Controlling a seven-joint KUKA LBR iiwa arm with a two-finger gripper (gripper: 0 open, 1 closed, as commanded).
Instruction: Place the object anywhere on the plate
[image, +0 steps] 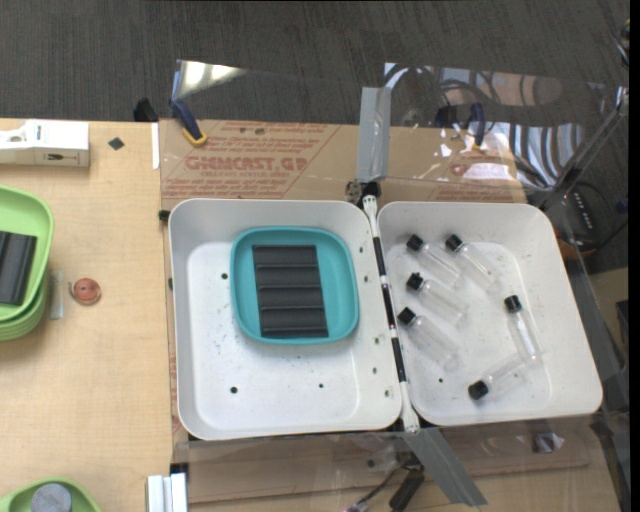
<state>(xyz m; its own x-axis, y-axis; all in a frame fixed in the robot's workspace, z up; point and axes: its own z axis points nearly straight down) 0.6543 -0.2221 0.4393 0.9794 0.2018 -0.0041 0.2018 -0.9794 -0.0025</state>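
Observation:
A teal square plate (344, 290) with a dark ridged insert (291, 290) lies in the left white bin (200, 330), toward its upper middle. In the right white bin (560, 390) lie several clear plastic tubes with black caps, among them one at the top (470, 256), one at the right (522, 325), one at the lower right (500, 380) and one near the left wall (428, 335). The tubes are scattered and apart from the plate.
A cardboard sheet (260, 155) stands behind the bins. On the wooden bench to the left sit a green tray (30, 300), a small red disc (86, 290) and a white box (45, 143). A clear shield (480, 100) rises at the back right.

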